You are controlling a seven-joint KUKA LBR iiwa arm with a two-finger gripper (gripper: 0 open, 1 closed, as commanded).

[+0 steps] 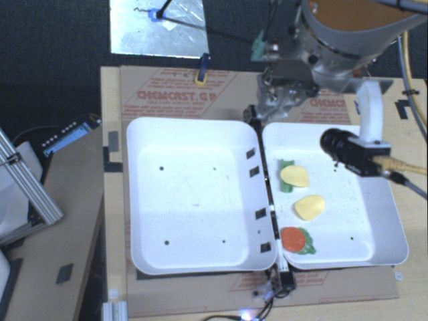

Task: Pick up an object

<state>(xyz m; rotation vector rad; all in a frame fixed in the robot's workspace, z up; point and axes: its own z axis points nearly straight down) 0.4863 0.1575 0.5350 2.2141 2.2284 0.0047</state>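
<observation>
Three small objects lie along the left side of the right bin [374, 206]. A pale yellow piece on a green leaf [293, 176] is farthest back. In front of it sits a plain yellow lump [309, 207]. A red-orange piece on a green base [294, 239] lies nearest the front rim. My gripper [273, 107] hangs high over the back edge where the two bins meet, behind all three objects and apart from them. Nothing shows in its grasp.
The left bin [190, 192] stands beside the right one, joined by a dark hinge strip [266, 192]. A black cylindrical unit [348, 151] on a white bracket overhangs the right bin's back. A foil sheet [159, 15] lies far behind.
</observation>
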